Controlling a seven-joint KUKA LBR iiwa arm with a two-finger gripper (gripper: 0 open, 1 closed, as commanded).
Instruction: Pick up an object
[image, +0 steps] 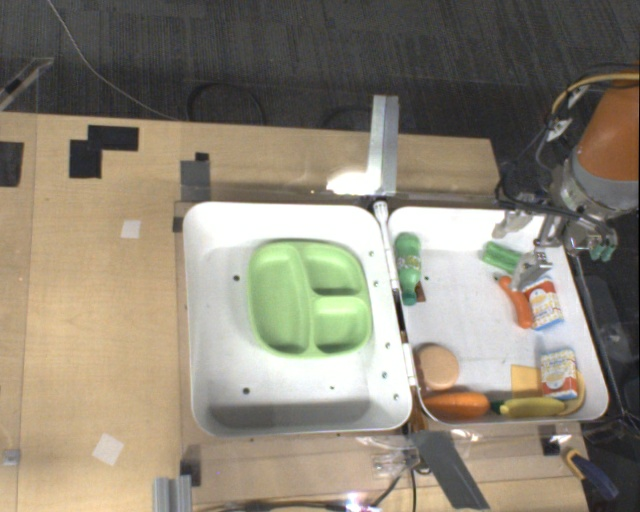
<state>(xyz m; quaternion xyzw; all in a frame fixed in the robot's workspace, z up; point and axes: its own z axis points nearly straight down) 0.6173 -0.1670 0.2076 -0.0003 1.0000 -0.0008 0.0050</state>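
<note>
My gripper (530, 250) hangs over the upper right part of the right bin (470, 330), below the arm's orange band (610, 140). It is open, and nothing sits between its fingers. Just under it lie a green packet (502, 256) and an orange-and-white pouch (535, 303). A green bottle (407, 262) lies along the bin's left wall. Near the front of the bin are a round brown bun (438, 366), an orange carrot-like piece (458, 405), a yellow banana (535, 406), a yellow wedge (524, 378) and a small printed packet (559, 372).
The left bin (215, 330) holds a green divided plate (307, 297). A metal post (384, 145) rises behind the wall where the bins meet. Wooden bench surface extends to the left of the bins.
</note>
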